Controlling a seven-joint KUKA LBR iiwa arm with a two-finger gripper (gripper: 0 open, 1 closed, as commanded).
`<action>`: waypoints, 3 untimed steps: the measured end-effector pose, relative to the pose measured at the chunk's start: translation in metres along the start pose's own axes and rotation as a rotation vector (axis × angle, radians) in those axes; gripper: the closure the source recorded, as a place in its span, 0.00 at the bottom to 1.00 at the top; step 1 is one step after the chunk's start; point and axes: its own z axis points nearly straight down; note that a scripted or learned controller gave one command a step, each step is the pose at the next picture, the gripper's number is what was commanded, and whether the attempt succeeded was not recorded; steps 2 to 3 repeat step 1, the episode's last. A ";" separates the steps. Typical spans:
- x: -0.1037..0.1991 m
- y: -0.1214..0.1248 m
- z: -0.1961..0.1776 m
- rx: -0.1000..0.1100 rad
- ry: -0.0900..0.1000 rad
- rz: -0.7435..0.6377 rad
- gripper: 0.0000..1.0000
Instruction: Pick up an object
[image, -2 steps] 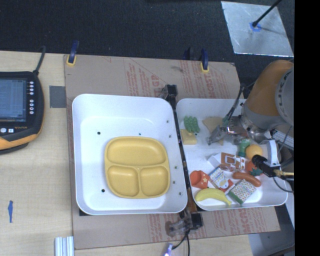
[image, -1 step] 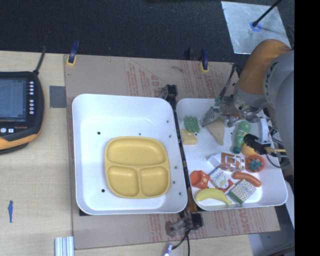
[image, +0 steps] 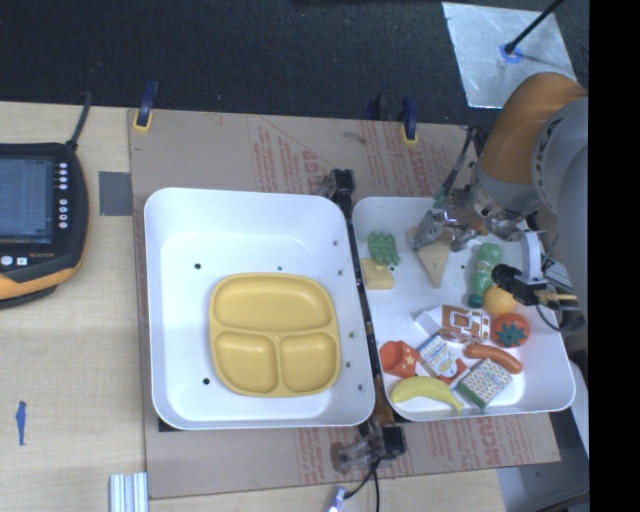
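Our hand (image: 432, 232) hangs at upper right over the wedge (image: 433, 262); we cannot tell its state, and crowding could spoil the grab.

A yellow divided tray (image: 273, 333) lies in the left bin (image: 170, 230); a teach pendant (image: 35, 222) sits well left.

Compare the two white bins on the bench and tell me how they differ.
The left shallow white bin holds a single yellow three-compartment plastic tray; the right shallow white bin holds many small toy foods, among them a yellow banana and a red tomato. The left bin looks larger in this view. The grey arm's pincer hangs over the right bin, not the left. Both are white, shallow and rounded at the corners.
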 end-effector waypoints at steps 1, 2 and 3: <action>0.078 -0.036 -0.089 -0.002 0.002 0.003 1.00; 0.078 -0.036 -0.089 -0.002 0.002 0.003 1.00; 0.078 -0.036 -0.089 -0.002 0.002 0.003 1.00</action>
